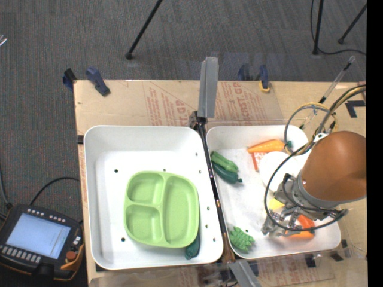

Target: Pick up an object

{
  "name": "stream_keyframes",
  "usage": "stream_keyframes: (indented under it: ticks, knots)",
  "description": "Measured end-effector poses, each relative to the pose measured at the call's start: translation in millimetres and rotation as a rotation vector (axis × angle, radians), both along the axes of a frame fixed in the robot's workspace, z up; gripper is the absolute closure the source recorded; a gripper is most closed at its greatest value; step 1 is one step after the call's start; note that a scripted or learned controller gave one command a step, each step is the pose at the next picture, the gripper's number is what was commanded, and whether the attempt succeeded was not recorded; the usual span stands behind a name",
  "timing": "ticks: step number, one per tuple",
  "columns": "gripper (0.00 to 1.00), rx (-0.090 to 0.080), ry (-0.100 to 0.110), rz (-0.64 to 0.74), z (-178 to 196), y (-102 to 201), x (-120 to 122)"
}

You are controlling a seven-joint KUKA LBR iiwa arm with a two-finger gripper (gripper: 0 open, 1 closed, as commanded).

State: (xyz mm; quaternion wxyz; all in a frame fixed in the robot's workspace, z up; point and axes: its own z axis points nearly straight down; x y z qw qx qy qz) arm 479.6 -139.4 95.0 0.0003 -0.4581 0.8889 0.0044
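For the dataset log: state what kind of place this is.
Probably a robotics lab test bench, not a kitchen: two white bins sit on a cardboard-covered bench, toy food such as a carrot lies in one, tripod legs stand on carpet, and a teach pendant lies nearby.

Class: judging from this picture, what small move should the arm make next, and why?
Probably a short, straight lift. The hand sits low in the right white bin, over the small orange toy pieces, so rising would show whether anything came with it.
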Motion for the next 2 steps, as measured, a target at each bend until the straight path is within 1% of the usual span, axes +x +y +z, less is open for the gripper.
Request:
stream_keyframes:
  ticks: [1,2]
  knots:
    - [0.0,0.0,0.001,0.001,-0.5,0.1,-0.2]
    - [0.0,-0.003,-0.006,0.059,-7.8,25.2,98.1]
